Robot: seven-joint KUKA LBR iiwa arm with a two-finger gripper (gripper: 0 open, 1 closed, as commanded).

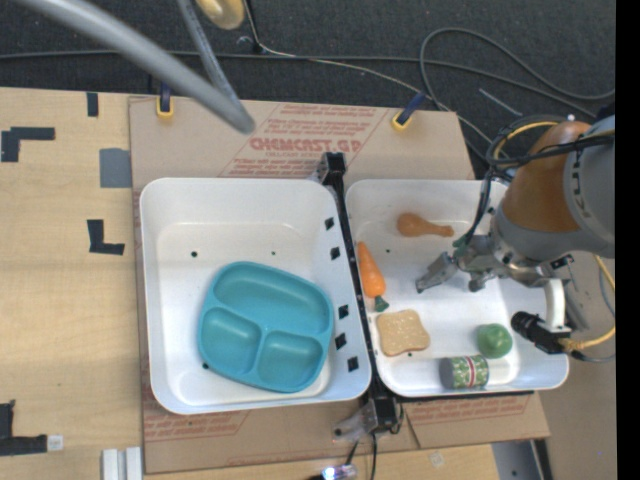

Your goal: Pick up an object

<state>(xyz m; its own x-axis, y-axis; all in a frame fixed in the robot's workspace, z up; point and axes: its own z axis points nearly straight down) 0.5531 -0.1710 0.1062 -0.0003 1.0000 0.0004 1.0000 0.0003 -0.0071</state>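
Gripper [450, 271] over the right bin [440, 196], jaws spread and pinching nothing.

We saw a slim orange carrot [371, 271] with a green stub lying along that bin's left wall, bare white floor between it and the gripper; toast [402, 332] lay just below the carrot.

The pale wood-grain table [60, 288] carries black tape marks on its left part and a flat brown cardboard sheet with red print [300, 138], held at its far edge by two yellow clamps [163, 106]. On that sheet sit two shallow white plastic bins side by side, touching along a black clipped seam: the left bin [170, 268] and the right bin [400, 198]. Beyond the table's far edge, dark carpet [400, 8] bears black cables.
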